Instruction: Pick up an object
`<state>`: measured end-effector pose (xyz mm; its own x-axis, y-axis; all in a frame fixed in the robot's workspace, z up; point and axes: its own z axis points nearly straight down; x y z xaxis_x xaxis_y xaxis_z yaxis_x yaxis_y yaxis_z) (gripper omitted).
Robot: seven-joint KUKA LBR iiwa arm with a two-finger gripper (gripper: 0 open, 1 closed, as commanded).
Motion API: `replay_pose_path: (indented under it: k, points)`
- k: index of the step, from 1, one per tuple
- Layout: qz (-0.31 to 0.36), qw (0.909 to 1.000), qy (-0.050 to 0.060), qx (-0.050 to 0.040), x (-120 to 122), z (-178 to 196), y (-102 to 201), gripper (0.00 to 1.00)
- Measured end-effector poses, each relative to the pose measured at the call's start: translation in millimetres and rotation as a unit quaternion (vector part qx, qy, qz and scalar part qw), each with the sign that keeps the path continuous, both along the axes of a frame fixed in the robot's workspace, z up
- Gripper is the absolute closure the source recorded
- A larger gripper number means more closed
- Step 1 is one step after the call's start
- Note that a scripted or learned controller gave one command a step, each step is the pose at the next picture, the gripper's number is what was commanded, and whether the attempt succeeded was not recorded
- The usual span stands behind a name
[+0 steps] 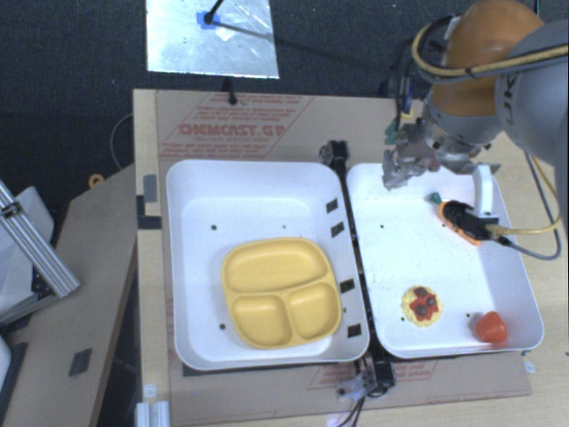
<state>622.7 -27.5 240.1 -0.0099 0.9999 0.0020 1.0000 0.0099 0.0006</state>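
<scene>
Claw (397,174) hangs over the far-left corner of the R bin (391,265), close to the divider (348,238) btw the two bins. Released or clenched: can't tell from this angle. Nothing is seen held in it.

Candidates in R bin:
- pizza (420,305): small round disc, yellow w/ red spots, lying flat near the bin's near edge.
- red toy (490,326): roundish, in the near-right corner.

These two are near each other but not touching. L bin (178,238) holds a yellow plate (281,290) w/ three compartments, lying flat and covering much of the floor.

Key relation: pizza lies toward the near side from the claw and a bit to view right, almost straight down the picture. It is well apart from the claw, w/ bare bin floor between. Red toy is further off, diag. toward the near-right corner. Both look round, so there's no long axis to line up w/, and wrist angle prob. matters little. Plate sits across the divider to view left, but it's wide and flat, likely a poor grasp.

Judgement: approach stage, nothing lifted yet. Next move likely needs travel toward the near edge, then descent over the pizza's centre. Risks: the disc is low and flat, so the claw may skid over it or shove it. Red toy sits close to the bin wall, so there's less room there.
</scene>
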Motion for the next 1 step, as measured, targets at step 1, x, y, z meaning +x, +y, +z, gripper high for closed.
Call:
replay_pose_path:
  k: [1]
  points:
    - [0.0, 1.0, 0.0, 0.0001, -25.1, 7.2, 44.2, 1.0]
